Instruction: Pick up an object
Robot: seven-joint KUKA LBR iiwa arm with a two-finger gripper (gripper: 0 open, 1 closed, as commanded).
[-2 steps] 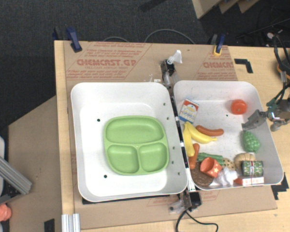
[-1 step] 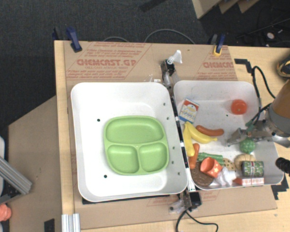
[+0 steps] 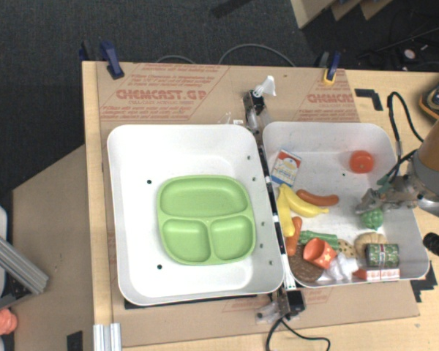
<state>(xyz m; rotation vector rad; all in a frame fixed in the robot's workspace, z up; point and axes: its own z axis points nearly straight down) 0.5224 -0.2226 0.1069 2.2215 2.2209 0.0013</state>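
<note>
1. Left bin (image 3: 124, 218): shallow, smooth white plastic with rounded corners. A matte green tray (image 3: 205, 219) with three compartments lies at its centre.
2. Right bin (image 3: 329, 134): same white plastic, cluttered from 3 round to 9 o'clock.
3. Gripper (image 3: 377, 199) sits at the right bin's 3 o'clock, metal fingers low over a small knobbly green piece (image 3: 372, 216). Whether the jaws are spread or pinching it, I cannot tell.
4. A round red ball (image 3: 361, 161) lies at 1 o'clock, apart from the rest.
5. A flat printed card (image 3: 285, 167) lies at 10 o'clock.
6. A curved yellow banana (image 3: 296, 205) is at 9 o'clock, with a glossy orange sausage (image 3: 318, 197) just beside it.
7. A labelled can (image 3: 381, 254) lies at 5 o'clock.
8. A red cup (image 3: 317, 251) rests on a brown disc (image 3: 302, 269) at 7 o'clock.
9. Bench (image 3: 168, 86): brown printed cardboard.
</note>
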